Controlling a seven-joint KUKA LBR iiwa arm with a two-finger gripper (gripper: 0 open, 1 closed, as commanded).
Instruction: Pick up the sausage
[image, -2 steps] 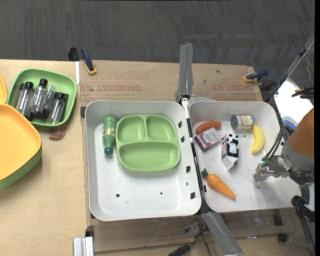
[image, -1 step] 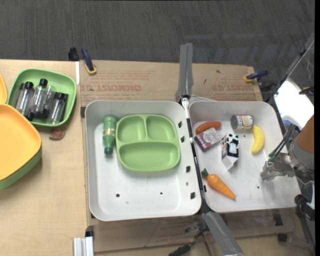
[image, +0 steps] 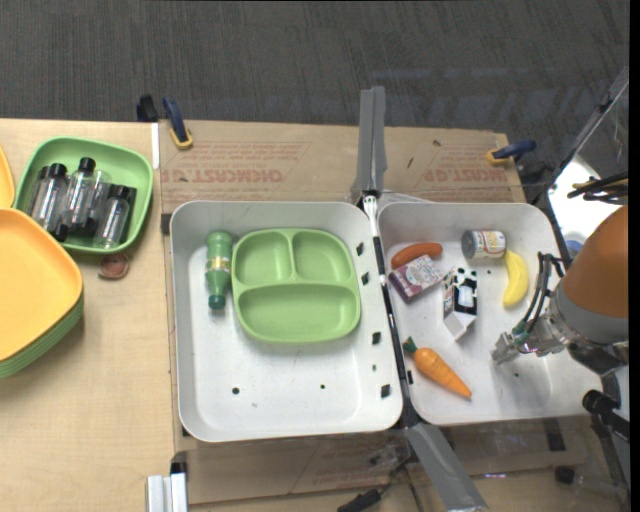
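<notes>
The gripper (image: 512, 348) hangs low over the right bin (image: 520, 400), well to the lower right of the sausage (image: 415, 253); whether its fingers are parted or closed cannot be told from this view, and nothing shows between them. The sausage lies near the right bin's upper left corner, its long axis running left to right with the right end tilted slightly up toward the far wall; just below it, touching or nearly so, sits a purple packet (image: 416, 277). Right of the sausage stands a small tin can (image: 484, 243) on its side, and beyond that a banana (image: 515, 278); below the sausage, further off, lies a carrot (image: 438, 369); a black-and-white carton (image: 462, 300) sits between them.
</notes>
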